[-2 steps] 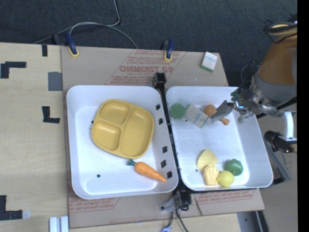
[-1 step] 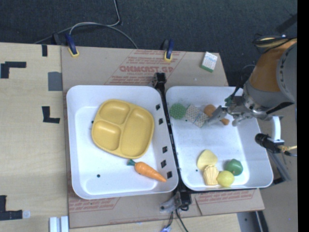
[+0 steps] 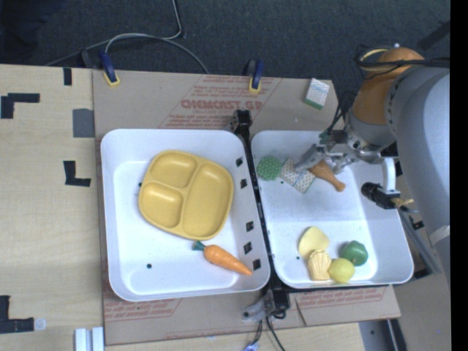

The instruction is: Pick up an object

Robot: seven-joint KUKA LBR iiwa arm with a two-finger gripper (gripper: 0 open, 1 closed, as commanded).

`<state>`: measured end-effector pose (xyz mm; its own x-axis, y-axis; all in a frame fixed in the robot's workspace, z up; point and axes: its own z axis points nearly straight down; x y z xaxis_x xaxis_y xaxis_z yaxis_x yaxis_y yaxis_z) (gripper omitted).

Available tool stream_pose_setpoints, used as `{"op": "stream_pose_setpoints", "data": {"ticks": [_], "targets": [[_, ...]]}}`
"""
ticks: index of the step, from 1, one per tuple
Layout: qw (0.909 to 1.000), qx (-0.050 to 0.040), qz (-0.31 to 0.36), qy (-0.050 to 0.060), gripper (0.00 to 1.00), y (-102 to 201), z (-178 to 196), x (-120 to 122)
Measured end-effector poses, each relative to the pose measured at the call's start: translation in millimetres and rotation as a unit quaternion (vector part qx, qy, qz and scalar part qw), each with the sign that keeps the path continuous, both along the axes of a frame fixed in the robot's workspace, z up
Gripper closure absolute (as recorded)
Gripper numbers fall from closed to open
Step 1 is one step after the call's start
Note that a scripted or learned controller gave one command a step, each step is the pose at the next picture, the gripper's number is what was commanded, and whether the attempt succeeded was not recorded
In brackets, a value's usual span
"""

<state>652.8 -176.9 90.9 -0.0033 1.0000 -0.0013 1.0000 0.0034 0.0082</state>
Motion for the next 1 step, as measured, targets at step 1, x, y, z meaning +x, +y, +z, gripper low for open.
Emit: {"op": "stream_pose_setpoints", "data": {"ticks": [1], "targets": [[1.0, -0.0002, -0.001, 0.004, 0.0, -21.3, 31.8, 16.0]]}}
